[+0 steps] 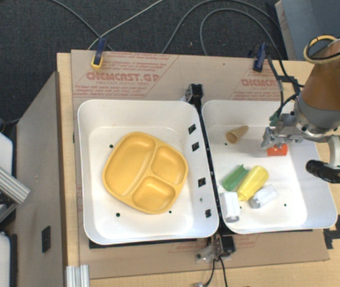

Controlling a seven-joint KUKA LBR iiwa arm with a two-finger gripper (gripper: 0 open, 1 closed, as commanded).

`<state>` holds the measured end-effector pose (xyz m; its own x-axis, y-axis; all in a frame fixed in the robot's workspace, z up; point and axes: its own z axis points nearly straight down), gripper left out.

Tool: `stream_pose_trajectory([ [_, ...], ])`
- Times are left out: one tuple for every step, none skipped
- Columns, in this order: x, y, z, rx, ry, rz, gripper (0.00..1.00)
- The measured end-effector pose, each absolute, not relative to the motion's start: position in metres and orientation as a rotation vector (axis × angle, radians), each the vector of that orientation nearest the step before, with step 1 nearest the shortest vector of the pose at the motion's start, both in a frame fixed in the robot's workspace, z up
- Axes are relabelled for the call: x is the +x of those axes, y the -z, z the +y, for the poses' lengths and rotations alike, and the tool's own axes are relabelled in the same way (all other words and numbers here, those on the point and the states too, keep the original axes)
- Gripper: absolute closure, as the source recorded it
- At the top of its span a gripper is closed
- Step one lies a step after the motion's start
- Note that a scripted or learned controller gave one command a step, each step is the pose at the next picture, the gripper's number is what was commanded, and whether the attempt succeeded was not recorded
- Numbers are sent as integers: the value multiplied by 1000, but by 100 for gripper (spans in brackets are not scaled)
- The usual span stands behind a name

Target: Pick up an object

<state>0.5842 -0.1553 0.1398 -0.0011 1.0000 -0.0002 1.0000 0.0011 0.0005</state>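
yellow tray (145,172) fills left bin (92,160); right bin (313,211) holds clutter; fingers' (275,139) state unclear.

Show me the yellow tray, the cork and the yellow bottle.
yellow tray (144,172), camera view, its middle divider.
cork (236,135), camera view, mid-body.
yellow bottle (252,182), camera view, mid-body.

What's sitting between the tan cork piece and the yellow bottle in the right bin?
Nothing: in the camera view, bare white bin floor runs from the cork piece down to the yellow bottle.
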Motion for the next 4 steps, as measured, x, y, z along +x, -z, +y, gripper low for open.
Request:
stream_pose_trajectory([
  [589,-181,-153,2219,-1,2224,100],
  [590,-221,-151,2218,0,2224,100],
  [592,-273,-151,2216,-2,2223,100],
  [595,-271,-94,2217,3,2234,100],
])
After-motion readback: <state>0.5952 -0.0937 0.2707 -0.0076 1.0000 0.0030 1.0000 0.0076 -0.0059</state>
